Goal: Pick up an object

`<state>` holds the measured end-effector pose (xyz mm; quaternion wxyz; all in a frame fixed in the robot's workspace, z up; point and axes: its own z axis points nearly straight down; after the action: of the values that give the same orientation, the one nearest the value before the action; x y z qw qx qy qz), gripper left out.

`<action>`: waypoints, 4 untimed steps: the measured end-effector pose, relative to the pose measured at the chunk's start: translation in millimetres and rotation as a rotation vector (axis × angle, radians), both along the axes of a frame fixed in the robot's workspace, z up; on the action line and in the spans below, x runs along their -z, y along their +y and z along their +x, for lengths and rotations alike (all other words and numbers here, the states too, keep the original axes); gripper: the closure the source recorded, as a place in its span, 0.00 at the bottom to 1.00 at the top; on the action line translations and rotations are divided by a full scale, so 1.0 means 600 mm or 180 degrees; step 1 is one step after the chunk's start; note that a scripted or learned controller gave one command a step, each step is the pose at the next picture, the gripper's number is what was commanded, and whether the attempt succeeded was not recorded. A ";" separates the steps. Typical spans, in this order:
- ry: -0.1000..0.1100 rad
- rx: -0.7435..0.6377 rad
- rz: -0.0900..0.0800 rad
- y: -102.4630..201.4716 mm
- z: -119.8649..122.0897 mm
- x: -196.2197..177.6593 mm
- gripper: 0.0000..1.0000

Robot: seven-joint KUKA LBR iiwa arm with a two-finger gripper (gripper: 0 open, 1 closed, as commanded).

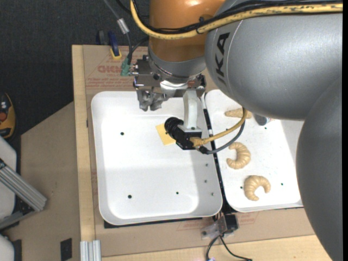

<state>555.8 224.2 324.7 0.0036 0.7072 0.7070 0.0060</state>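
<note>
Yellow slice (164, 135) in white bin (111, 162), near parted, empty fingers (150, 105)

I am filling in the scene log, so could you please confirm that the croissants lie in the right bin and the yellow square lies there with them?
Not quite. The yellow square lies in the left bin, not beside the croissants. The croissants do lie in the right bin. The camera view shows this.
</note>
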 end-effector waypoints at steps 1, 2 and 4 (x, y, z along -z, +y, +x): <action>-0.0004 -0.0006 0.0004 0.001 0.047 -0.183 1.00; 0.0089 -0.0005 -0.0024 0.001 -0.068 -0.008 1.00; 0.0098 -0.0009 -0.0030 0.000 -0.135 -0.079 1.00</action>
<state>474.7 224.5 372.3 -0.0039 0.7062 0.7080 -0.0083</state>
